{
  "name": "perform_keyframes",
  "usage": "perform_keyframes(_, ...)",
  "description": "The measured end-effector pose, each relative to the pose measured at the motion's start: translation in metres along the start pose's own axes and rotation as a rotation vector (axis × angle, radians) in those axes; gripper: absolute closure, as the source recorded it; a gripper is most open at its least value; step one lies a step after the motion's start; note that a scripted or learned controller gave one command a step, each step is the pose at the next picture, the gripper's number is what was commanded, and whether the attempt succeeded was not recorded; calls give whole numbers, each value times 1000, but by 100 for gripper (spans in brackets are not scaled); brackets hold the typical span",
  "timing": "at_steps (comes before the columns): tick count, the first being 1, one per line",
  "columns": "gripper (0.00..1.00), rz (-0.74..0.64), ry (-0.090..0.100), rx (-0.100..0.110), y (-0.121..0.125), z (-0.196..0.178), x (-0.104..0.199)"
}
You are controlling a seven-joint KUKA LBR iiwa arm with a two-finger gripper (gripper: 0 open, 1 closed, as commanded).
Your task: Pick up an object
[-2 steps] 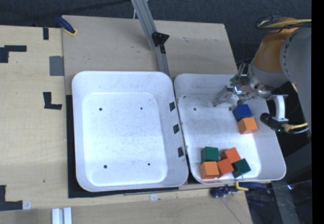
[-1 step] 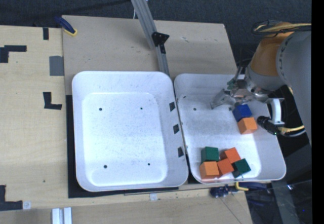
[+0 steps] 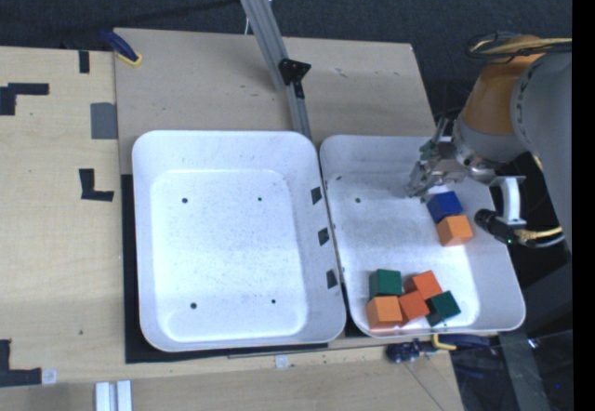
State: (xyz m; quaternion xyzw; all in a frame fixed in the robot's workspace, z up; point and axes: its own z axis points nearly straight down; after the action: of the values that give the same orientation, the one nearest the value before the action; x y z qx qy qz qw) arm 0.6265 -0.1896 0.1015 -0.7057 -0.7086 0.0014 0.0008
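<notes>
Gripper [image 3: 423,178] low in right bin [image 3: 390,153], just beside blue block [image 3: 444,205]; finger state impossible to tell. Best centred squarely over blue block, clear of touching orange block [image 3: 455,230], before closing.

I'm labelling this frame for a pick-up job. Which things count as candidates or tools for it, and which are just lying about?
For the job:
gripper
blue block
orange block
cluster of green and orange blocks
right bin

Lying about:
left bin
metal pole
</notes>
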Motion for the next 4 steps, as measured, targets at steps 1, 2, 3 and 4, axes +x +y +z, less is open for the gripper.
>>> perform_keyframes(1,100,1,1,-7,-1,-51,11)
perform_keyframes(2,100,2,0,-7,0,-104,11)
perform_keyframes(3,100,-3,3,-3,-9,-116,70)
perform_keyframes(4,100,-3,3,-2,-28,-126,118)
